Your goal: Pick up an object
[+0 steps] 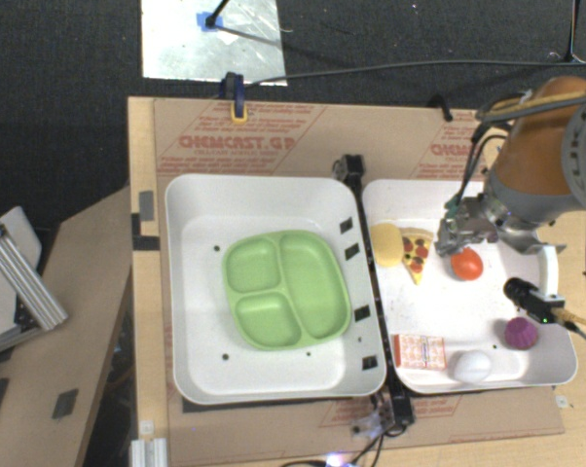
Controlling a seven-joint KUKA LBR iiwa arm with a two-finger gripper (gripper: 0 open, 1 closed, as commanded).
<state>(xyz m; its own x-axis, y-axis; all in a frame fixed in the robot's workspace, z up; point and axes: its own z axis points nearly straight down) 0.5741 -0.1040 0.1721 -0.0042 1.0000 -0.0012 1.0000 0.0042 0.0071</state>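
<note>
Claw (458, 236) sits low in the right bin (566, 358), just above and touching a small round red-orange ball (467, 264), smooth and tomato-like; can't tell the claw's state. Pizza slice toy (417, 253) just left of it, w/ a yellow lump (385, 244) beside. Purple ball (521, 333) and white ball (471, 365) sit nearer the front. Left bin (191, 358) holds a green divided tray (285, 288).

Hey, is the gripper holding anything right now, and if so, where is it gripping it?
Cannot be told. The gripper sits low in the right bin, just above the tomato, but nothing visibly sits between its fingers.
</note>
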